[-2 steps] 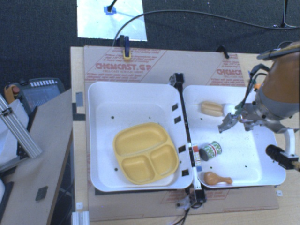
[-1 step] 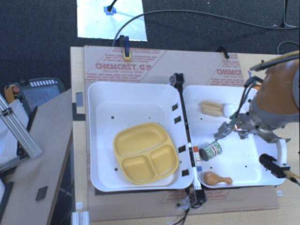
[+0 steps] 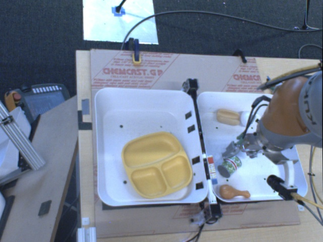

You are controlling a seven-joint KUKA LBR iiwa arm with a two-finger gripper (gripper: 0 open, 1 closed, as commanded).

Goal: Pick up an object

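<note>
Approach step, nothing lifted yet. Hovering low in the right white bin (image 3: 303,183), gripper (image 3: 237,150) just above a small green-and-white can (image 3: 230,166) lying near the bin's left wall. Cannot tell the gripper's state. Next: settle down around the can, then close.

A robotics lab: a tabletop (image 3: 86,135) covered in protective board, two white bins (image 3: 151,97) clamped side by side, loose cables (image 3: 202,15) on dark carpet (image 3: 40,34) at twelve o'clock, a handheld control unit (image 3: 43,101) at nine o'clock.
</note>
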